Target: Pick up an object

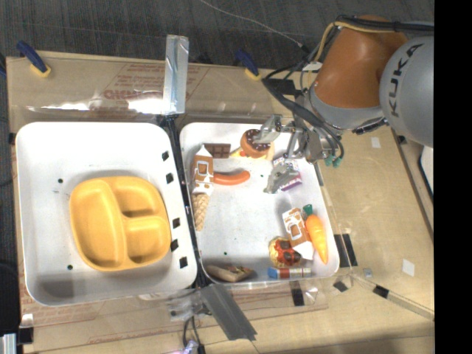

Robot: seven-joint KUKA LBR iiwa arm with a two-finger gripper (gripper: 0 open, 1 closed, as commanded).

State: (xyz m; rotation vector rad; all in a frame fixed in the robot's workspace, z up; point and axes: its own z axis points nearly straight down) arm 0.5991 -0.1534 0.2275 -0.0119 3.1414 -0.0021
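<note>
Gripper over right bin, far edge.
Camera view: gripper (284, 169) low beside a purple-and-grey object (284, 177) near the right bin (243, 234) far-right corner; finger spread: cannot tell. Risk: crowding doughnut (256, 144), sausage (230, 176) could deflect a grasp.

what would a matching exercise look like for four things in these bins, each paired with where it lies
Things:
1. yellow plastic divided plate
2. orange toy carrot
3. red toy sausage
4. brown toy donut

Places:
A. right bin, far edge
B. left bin
C. right bin, beside its right wall
D. right bin, left of the gripper

Pairs: 1-B, 2-C, 3-D, 4-A
</note>
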